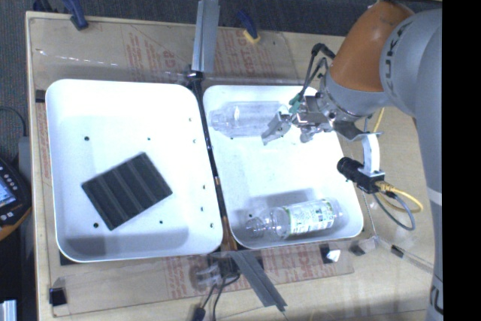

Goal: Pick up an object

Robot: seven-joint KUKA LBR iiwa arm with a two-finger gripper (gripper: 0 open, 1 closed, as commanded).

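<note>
A grey arm (421, 64) with an orange band (364, 49), black cables and metallic end effector (294, 124).

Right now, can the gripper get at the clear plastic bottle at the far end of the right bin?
Probably yes. The gripper sits just beside the clear bottle in the right bin, with nothing lying between them. The labelled bottle lies well away at the near end.

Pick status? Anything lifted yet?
Done: the arm has reached into the right bin, with the gripper by the far clear bottle. In hand: nothing seen between its fingers. Left: the grasp and lift. That bottle, the labelled bottle and the black ridged pad in the left bin all lie flat.
</note>
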